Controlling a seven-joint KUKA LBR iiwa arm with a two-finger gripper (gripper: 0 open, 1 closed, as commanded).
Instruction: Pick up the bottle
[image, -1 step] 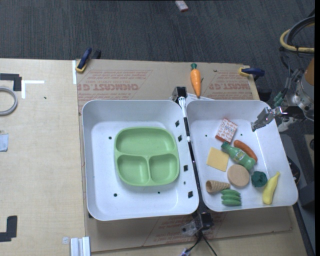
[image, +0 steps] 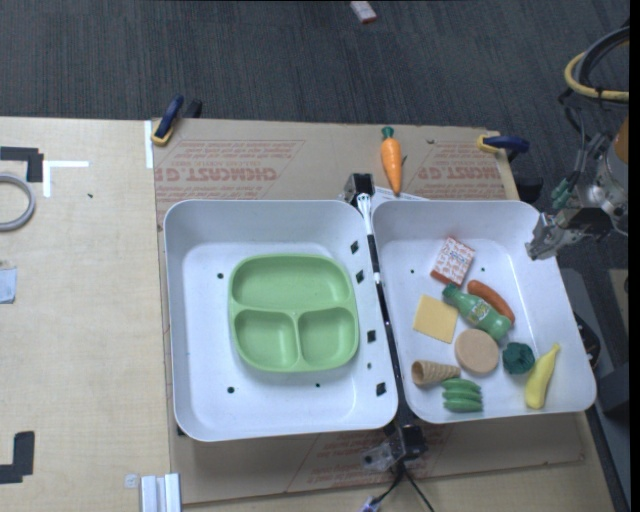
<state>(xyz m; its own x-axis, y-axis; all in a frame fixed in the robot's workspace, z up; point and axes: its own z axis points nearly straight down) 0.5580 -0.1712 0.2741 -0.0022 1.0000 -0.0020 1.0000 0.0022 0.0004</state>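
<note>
The green bottle (image: 479, 311) lies on its side in the middle of the right bin (image: 400, 240), its cap pointing up-left. It touches an orange sausage-like piece (image: 493, 298) on its far side. My gripper (image: 546, 243) hangs at the right bin's upper right rim, up and to the right of the bottle and well apart from it. Nothing shows in its grasp.
Around the bottle lie a red-and-white box (image: 453, 260), cheese slice (image: 435, 318), round biscuit (image: 477, 352), cone (image: 434, 373), green pod (image: 462, 395), teal lump (image: 518, 357) and banana (image: 541, 378). A green divided plate (image: 295, 312) sits in the left bin (image: 190, 300). A carrot (image: 390, 160) lies behind the bins.
</note>
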